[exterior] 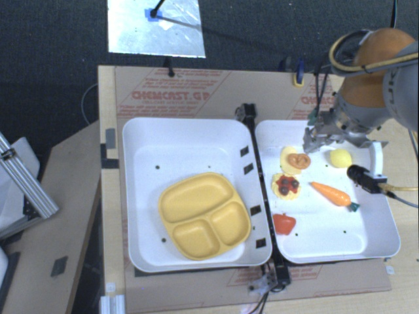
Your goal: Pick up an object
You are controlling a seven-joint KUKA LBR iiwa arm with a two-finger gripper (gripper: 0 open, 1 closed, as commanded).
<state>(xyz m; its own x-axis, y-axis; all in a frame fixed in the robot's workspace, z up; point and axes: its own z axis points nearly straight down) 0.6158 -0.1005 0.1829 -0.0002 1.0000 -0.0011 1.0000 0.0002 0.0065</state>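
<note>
We judge the pick not yet made: our end effector sits low in the right bin, just above the orange-topped pastry, its opening impossible to tell; the carrot lies right of that pastry.

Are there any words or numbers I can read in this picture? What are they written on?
"CHEMCAST GP" in red print, on the brown board under the two white bins, behind the left bin.
More red print on the same board near the arm, at the back right: cut off and too blurred to read.
Red print along the board's front edge: too small to read.
The toy foods and the yellow tray carry no words.
</note>
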